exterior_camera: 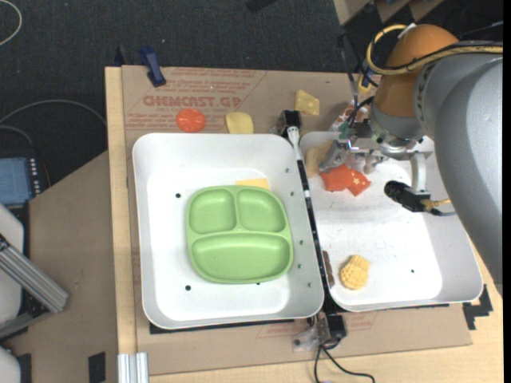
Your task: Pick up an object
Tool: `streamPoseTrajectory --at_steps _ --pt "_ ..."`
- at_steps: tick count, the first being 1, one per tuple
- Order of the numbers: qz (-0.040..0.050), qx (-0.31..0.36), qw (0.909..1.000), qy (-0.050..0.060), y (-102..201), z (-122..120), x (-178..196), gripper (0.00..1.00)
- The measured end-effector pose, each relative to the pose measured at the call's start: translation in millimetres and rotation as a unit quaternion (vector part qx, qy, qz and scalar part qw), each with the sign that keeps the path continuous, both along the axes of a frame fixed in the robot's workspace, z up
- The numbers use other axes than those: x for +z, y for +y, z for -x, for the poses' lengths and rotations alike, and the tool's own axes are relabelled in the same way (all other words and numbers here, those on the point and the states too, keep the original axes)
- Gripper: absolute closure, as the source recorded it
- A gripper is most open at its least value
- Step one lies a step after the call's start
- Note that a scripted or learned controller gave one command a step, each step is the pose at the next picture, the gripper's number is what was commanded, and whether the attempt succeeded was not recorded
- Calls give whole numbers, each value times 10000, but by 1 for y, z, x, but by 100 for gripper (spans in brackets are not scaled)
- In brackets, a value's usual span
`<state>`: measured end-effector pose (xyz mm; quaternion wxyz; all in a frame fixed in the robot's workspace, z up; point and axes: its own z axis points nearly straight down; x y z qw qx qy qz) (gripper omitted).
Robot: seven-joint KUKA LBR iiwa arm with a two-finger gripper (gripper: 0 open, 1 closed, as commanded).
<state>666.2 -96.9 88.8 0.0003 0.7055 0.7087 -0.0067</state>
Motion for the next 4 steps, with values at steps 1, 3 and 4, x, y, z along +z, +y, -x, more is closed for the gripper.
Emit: streamPoseTrajectory --at_steps 1,3,4 --pt "-43 -32 9999 -110 2 34 2 0" --pt "-34 -16 9999 -136 3 32 14 0" --pt "-53 1 10000 4 -15 0 -4 0"
